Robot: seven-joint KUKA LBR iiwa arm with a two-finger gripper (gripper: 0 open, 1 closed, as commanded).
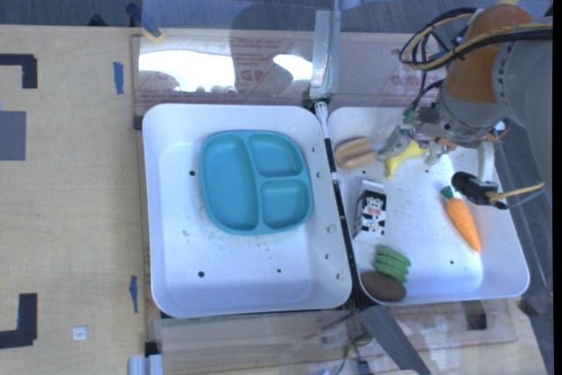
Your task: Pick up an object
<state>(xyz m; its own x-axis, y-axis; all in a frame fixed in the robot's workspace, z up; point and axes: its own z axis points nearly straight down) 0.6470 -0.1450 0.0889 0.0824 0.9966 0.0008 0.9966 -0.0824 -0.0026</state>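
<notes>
One two-finger gripper (413, 143) hovered over small yellow banana-shaped toy (406, 158) in right white bin (500, 263), finger state unclear, orange toy carrot (463, 222) nearby.

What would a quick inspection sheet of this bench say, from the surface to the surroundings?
Surface: wooden bench bearing two white bins, left bin and right bin, side by side.
Job's things: in the right bin, a bun, yellow piece, small carton, carrot, green piece, brown disc.
Clutter: teal divided plate in the left bin.
Grippers: gripper low over the right bin's far end, at the yellow piece; finger state unclear.
Cables: black and yellow loops at the wrist.
Surroundings: clear panel behind the bins; blue tape.
</notes>
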